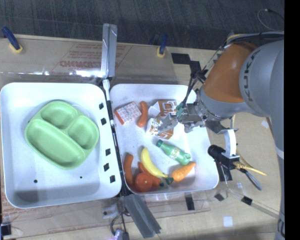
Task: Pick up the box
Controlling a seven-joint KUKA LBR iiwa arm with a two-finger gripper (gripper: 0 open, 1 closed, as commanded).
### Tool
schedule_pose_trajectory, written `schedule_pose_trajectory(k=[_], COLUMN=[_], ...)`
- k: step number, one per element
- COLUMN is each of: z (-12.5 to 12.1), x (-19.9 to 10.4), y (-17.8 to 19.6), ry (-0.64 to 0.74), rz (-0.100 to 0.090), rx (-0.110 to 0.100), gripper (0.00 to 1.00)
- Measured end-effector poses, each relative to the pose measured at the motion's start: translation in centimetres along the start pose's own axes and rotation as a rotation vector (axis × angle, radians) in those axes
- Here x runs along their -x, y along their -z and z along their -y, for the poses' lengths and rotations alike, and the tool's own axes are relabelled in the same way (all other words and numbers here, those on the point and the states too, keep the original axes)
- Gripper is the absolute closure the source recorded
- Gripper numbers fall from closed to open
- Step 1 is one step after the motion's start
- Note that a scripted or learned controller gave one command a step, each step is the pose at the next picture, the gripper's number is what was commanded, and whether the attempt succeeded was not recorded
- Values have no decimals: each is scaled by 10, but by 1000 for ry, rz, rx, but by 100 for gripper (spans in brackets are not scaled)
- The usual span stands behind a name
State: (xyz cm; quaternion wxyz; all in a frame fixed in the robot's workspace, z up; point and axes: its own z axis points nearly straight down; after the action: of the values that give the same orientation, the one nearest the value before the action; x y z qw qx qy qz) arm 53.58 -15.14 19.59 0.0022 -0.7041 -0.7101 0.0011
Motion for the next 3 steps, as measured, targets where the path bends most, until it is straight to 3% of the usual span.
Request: schedule_pose_trajectory(k=[1, 2, 3], z=[-12, -20, -79], x=[32, -43, -47], y=[-77, -105, -104], ry=[30, 6, -278], rz=[1, 1, 0], rx=[0, 0, 2], gripper=[0, 0, 0])
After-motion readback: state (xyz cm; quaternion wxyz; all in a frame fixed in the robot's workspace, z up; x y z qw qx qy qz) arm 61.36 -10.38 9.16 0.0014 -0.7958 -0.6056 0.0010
